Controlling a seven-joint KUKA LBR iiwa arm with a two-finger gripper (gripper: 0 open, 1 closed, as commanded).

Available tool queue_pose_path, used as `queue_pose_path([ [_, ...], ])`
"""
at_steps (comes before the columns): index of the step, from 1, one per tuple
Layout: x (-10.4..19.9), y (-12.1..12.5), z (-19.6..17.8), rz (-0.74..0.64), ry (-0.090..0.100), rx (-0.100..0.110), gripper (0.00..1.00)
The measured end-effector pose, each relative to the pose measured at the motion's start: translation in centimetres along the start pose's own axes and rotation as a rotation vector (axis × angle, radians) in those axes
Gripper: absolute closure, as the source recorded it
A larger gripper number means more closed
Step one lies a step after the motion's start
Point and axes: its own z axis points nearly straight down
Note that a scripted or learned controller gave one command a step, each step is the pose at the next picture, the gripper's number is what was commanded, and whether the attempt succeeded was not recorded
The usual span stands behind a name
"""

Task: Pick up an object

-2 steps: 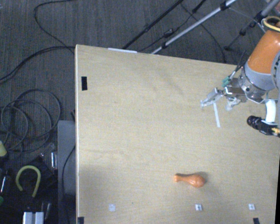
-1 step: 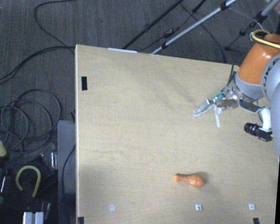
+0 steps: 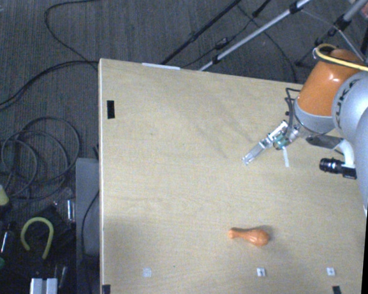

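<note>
Pale wooden bench [image 3: 169, 174], small orange pear-shaped object [image 3: 250, 236] lying flat, pincer [image 3: 265, 148] well apart, spread open, empty

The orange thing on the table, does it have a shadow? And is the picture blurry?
In the camera view, the orange object casts only a faint, soft shadow beside it; the gripper looks slightly blurred; the light wooden table is evenly lit, dimmer toward its lower left corner.

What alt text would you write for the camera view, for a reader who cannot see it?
A grey robot arm with an orange band reaches in from the right, its gripper above a bare tan bench top. A small orange pear-shaped object lies alone nearer the camera, apart from the gripper. Cables lie on the floor at left.
</note>
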Motion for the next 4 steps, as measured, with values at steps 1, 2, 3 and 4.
queue_pose_path([
  [1, 0.0, 0.0, 0.0, 0.0, 0.0, 0.0, 0.0],
  [2, -1.4, -2.1, -8.8, 0.106, -0.002, 0.0, 0.0],
  [3, -0.3, -0.4, -0.8, -0.05, 0.0, 0.001, 0.0],
  [4, -1.2, -2.7, -6.4, 0.378, -0.002, 0.002, 0.0],
])
